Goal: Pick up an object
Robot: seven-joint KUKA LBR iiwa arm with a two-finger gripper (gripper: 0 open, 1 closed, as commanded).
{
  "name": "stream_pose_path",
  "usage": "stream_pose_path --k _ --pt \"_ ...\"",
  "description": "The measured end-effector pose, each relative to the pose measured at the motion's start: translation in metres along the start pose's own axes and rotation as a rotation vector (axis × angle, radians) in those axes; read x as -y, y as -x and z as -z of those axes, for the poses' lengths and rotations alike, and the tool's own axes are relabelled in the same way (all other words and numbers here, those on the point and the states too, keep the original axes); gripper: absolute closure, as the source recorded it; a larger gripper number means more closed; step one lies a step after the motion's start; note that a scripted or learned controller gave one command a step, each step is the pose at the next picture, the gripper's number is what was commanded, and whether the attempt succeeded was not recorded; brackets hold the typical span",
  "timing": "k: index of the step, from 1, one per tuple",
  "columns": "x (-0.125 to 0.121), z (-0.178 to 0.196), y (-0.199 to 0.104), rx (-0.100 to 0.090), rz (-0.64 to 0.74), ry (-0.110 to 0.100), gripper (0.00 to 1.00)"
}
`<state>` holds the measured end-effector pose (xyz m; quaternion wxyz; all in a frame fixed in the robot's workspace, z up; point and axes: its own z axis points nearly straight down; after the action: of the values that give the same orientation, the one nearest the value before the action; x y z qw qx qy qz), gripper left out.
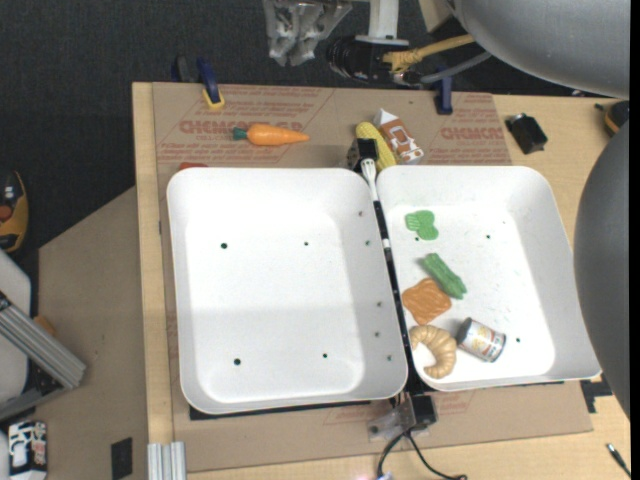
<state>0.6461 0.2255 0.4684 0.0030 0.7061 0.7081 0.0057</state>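
With the end effector [295,26] hanging above the dark floor beyond the counter's [150,268] far edge, cannot tell whether clenched or released; nothing visibly carried. Judged as the approach stage, with no pick begun. Best to choose a target that lies alone: the green piece [421,225] in the far half of the right bin [530,258] sits apart from its neighbours. Better avoided: the cluster nearer the front, where the green pod [443,274], orange slab [427,299], croissant [437,351] and can [482,341] lie close together, the croissant just beside the can. Should come straight down over the middle of the piece and close only once low in the bin. Lies well apart from the end effector, nearer the camera and to its right.
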Motion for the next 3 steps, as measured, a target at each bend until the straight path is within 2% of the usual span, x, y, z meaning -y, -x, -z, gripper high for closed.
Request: stream_pose_path --k 1,2,3 --pt "0.002 0.073 0.000 0.001 -0.001 -0.001 1.00" --pt "0.002 0.067 0.000 0.004 -0.002 -0.012 0.00" --pt "0.002 0.078 -0.001 0.003 0.000 -0.007 1.00"
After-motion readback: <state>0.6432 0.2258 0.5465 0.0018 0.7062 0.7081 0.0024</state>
